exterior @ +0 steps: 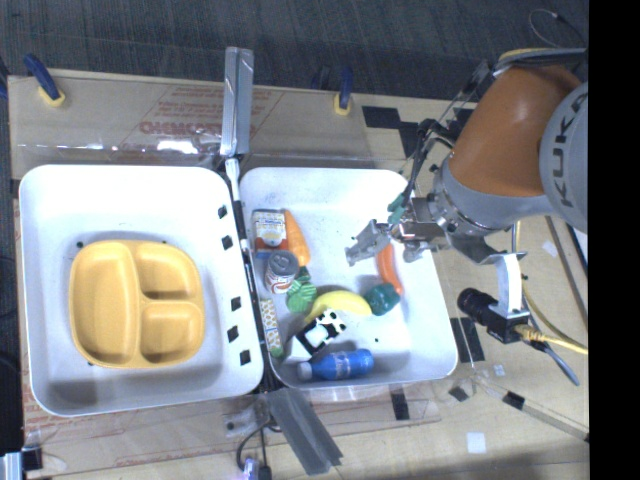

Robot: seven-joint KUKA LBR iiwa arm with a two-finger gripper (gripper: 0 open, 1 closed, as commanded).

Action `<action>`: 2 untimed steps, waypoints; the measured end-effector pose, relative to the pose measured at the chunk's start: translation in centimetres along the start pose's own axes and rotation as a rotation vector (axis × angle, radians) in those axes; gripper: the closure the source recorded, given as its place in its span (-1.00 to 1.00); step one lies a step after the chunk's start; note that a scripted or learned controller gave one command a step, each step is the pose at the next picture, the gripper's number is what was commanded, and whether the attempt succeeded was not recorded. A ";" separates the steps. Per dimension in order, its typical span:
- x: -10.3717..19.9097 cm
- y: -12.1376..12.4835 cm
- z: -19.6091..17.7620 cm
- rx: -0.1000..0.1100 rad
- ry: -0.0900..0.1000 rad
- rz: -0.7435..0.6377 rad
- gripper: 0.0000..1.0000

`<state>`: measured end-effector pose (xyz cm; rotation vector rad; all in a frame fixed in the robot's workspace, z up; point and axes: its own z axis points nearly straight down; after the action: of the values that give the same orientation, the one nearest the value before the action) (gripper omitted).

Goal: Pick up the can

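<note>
Tool hovering, can not grabbed yet

The small silver-topped metal can (282, 266) stands at the left edge of the right white plastic bin (425, 343), mid-frame, beside a long orange carrot-shaped toy (296, 236). The grey two-finger tool (372, 242) hangs right of it, well apart; can't tell if it's spread.

The arm (520, 133) is cut off at the right, and it hides part of the orange carrot (390, 268)

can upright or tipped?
Upright: the can shows its round grey top to the camera, in the right bin beside the left wall.
</note>
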<state>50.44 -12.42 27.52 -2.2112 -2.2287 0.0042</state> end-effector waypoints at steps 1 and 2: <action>-4.5 -1.2 5.5 0.000 -0.001 -0.038 -1.00; -4.0 -0.5 3.9 -0.001 -0.001 0.328 -1.00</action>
<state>49.98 -16.44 23.64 -2.5474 -1.8386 0.0049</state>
